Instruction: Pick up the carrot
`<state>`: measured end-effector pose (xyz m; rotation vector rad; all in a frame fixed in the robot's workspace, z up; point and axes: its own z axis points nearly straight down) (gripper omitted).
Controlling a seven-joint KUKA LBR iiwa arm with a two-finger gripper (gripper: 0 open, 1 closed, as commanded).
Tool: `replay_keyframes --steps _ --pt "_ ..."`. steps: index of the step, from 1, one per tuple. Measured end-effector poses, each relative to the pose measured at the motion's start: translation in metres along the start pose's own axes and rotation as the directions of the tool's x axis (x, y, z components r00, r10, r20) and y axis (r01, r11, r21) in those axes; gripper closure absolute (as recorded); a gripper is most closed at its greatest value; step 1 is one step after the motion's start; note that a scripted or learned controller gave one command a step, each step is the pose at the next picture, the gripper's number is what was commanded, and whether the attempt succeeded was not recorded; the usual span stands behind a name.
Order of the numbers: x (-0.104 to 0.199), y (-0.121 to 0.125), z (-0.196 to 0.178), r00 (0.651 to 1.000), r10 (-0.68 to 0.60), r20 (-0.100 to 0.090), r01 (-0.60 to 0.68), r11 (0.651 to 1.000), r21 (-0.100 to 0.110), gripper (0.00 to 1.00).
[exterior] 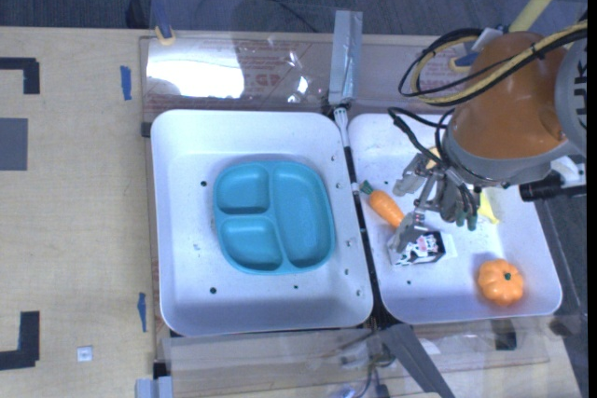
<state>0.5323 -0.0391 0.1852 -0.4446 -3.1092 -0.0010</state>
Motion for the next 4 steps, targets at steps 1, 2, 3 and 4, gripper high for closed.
replay_keyframes --steps 1,2,3,4 --pt "-0.043 0.035 0.000 0.961 0.277 0.006 -0.277 0.961 -0.004 0.00" --pt "-0.023 -0.002 0.000 0.988 0.154 0.001 -0.154 0.988 0.001 0.00" --pt "-0.053 0.021 0.000 0.988 0.154 0.006 -0.154 0.988 -0.003 0.00" --pt "-0.025 0.022 0.000 0.999 0.054 0.001 -0.054 0.999 0.000 0.00"
